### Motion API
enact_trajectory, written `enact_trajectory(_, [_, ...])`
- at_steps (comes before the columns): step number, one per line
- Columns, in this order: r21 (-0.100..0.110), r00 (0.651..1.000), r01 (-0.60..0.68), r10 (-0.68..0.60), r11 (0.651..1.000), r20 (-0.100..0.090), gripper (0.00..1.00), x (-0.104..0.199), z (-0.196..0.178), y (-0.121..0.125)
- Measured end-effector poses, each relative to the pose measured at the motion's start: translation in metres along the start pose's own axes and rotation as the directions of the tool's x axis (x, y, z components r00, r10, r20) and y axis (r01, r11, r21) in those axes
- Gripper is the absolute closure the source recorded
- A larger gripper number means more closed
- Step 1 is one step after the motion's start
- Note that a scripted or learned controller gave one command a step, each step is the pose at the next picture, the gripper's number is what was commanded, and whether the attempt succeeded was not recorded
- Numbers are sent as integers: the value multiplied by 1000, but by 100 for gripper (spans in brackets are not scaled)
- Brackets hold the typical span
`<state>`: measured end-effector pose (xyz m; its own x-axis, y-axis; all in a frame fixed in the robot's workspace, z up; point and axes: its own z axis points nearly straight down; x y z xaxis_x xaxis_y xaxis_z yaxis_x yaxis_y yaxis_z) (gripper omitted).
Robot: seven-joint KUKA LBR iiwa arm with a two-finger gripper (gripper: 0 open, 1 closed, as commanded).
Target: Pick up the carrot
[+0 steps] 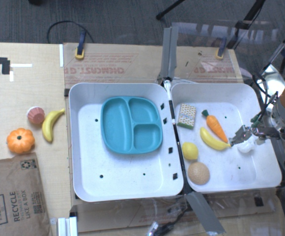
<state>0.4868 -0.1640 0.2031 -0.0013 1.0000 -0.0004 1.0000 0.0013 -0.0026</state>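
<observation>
The orange carrot (pixel 214 125) with its green top lies slanted in the right bin (pixel 260 176), touching a yellow banana (pixel 213 139) below it. My gripper (pixel 244 135) hovers low at the bin's right side, just right of the carrot's lower tip and the banana's end. Nothing is visible between its fingers. The arm comes in from the right edge.
In the right bin also lie a patterned sponge-like block (pixel 186 115), a lemon (pixel 190 151) and a tan round fruit (pixel 198 173). A blue divided plate (pixel 131 124) sits in the left bin (pixel 88 181). On the bench at left: a banana (pixel 50 124), a small pumpkin (pixel 20 141), a pink item (pixel 36 115).
</observation>
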Motion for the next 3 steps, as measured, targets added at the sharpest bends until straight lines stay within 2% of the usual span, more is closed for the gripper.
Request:
enact_trajectory(1, [-1,999,-48,48,999,-1,0,20,111,54])
enact_trajectory(2, [1,999,-52,52,999,-1,100,19,103,54])
enact_trajectory(3, [4,945,-328,328,945,-1,100,66,113,27])
